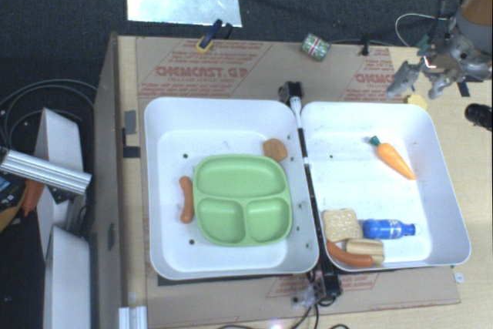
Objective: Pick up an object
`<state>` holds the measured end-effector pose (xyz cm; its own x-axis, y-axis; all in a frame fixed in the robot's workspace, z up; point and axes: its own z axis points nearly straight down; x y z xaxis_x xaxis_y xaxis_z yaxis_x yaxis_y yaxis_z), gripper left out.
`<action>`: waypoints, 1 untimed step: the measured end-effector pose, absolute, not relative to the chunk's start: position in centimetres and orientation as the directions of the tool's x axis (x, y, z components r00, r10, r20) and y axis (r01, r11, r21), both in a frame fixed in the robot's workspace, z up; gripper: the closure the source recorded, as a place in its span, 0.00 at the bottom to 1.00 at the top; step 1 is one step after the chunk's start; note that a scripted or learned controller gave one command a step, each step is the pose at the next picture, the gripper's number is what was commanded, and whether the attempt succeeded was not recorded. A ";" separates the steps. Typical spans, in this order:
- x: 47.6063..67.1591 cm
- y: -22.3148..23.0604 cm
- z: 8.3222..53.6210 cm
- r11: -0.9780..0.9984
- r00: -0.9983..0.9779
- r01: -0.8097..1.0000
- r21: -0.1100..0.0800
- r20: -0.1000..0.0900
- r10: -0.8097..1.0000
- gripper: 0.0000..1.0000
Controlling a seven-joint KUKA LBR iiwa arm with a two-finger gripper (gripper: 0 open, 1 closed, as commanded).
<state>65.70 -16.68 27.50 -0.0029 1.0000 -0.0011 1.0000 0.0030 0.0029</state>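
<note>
You are holding the tool [422, 81] spread open and empty beyond the right bin's [441, 141] far corner. The carrot [394, 158] is lying alone nearest it; be lowering with one finger along each long side

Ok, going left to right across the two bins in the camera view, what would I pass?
Sausage → green divided plate → brown bun piece → cracker → blue bottle → carrot.
</note>
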 end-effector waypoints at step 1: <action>66.8 -20.6 23.4 0.002 -0.002 1.000 0.002 -0.002 1.000 0.00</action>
